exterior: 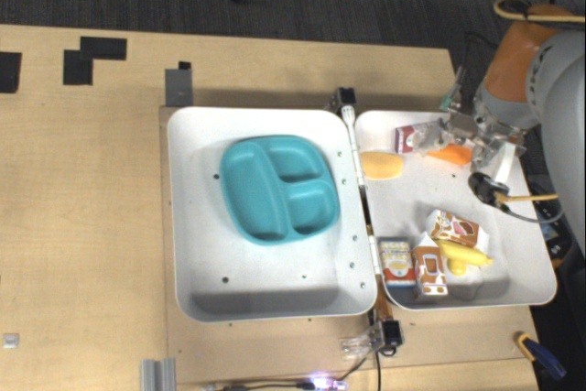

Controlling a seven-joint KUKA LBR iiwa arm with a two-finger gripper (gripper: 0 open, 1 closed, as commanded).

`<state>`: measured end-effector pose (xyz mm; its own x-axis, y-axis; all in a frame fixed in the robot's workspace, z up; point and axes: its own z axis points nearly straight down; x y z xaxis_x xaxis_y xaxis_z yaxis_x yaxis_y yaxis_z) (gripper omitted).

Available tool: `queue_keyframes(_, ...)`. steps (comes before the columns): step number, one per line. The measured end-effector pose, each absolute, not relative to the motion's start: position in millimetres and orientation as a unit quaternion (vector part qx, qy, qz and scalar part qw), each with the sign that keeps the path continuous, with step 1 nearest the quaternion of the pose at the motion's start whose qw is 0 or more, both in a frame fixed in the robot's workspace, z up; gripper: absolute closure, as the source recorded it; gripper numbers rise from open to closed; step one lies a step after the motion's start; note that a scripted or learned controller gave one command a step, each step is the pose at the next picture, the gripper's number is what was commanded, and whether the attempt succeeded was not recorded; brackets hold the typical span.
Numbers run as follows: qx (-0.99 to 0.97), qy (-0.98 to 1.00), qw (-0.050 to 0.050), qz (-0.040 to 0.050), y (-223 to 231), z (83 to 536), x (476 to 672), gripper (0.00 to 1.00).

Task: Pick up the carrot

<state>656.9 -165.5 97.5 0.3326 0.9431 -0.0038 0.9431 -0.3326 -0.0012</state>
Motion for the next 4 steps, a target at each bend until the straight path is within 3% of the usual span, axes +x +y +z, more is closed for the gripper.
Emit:
queue_keyframes(1, 0.766, 0.643, 0.002, 0.0007, -187, 86, 642.3, 0.0)
queue_keyframes(2, 0.764, 0.645, 0.004, 0.0033, -185, 100, 645.6, 1.0)
queue_keyframes(3, 0.764, 0.645, 0.004, 0.0031, -185, 99, 645.4, 0.0)
queue_keyframes(4, 0.743, 0.67, 0.002, 0.0014, -193, 86, 656.1, 0.0)
